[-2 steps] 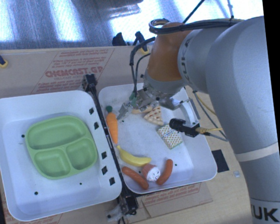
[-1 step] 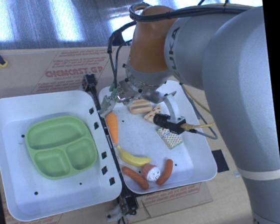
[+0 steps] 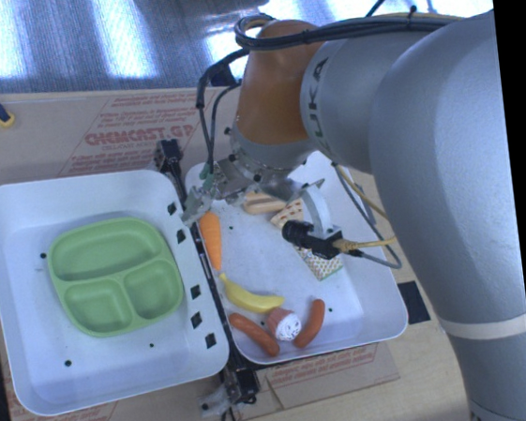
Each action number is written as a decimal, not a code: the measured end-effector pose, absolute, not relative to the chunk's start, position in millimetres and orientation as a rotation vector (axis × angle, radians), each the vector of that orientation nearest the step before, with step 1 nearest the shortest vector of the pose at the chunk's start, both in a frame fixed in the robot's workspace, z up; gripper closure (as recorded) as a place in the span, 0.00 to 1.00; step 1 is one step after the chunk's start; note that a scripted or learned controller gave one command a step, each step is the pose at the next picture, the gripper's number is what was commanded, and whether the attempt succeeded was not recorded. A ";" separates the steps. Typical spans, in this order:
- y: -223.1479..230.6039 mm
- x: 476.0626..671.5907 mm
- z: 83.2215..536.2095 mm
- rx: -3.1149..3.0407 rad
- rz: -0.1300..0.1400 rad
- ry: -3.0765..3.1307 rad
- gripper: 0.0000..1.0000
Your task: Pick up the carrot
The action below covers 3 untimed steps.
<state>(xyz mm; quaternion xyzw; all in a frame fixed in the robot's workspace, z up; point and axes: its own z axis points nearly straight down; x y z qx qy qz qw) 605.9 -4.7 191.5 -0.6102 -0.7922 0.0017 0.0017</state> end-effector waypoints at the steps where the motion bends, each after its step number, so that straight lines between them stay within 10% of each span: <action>1: -4.6 605.9 191.6 -1.916 0.005 -2.486 0.00; 2: -57.8 619.9 133.5 -1.837 0.002 -2.548 0.00; 3: -159.4 572.9 91.6 -1.761 0.003 -2.599 0.00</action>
